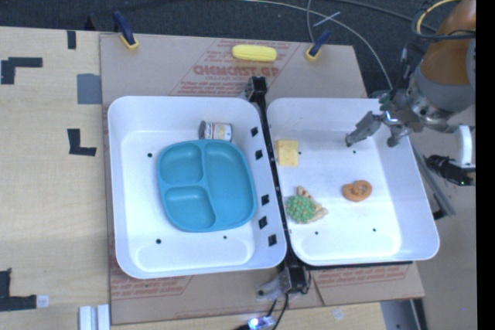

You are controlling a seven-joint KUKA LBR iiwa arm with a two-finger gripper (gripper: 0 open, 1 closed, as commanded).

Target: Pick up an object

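In the right bin lie a yellow block near the left wall, a small orange ring-shaped piece and a green and tan food toy. My gripper hangs over the bin's upper right part, above and to the right of the orange piece. Its two fingers stand apart, open, with nothing between them. The left bin holds a blue divided plate and a small can lying just behind it.
A yellow banana-shaped object lies on the cardboard behind the bins. Two clamps hold the cardboard's far edge. Cables run across the dark floor at the back. A black divider joins the bins.
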